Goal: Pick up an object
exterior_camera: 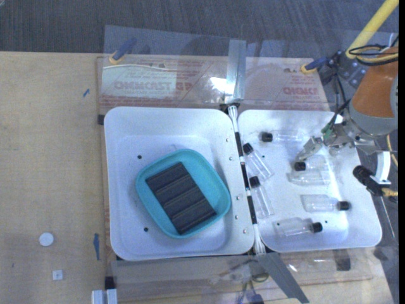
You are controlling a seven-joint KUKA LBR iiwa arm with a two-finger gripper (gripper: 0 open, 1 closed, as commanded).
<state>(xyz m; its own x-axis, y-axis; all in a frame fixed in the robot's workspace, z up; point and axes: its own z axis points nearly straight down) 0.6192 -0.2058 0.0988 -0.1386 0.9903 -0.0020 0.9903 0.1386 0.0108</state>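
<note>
You can half-read "CHEMCAST" on the clear sheets (166,84) up top. Clear vials (310,173) with black caps lie scattered across the right bin (370,233), the lower right looser. The claw (314,147) hangs mid-right over them; can't tell if it's open. The left bin (120,170) holds a teal tray (147,198).

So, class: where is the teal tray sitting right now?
The teal tray lies in the left bin, slightly toward its front, holding a dark ridged block. The clear vials are in the right bin.
</note>
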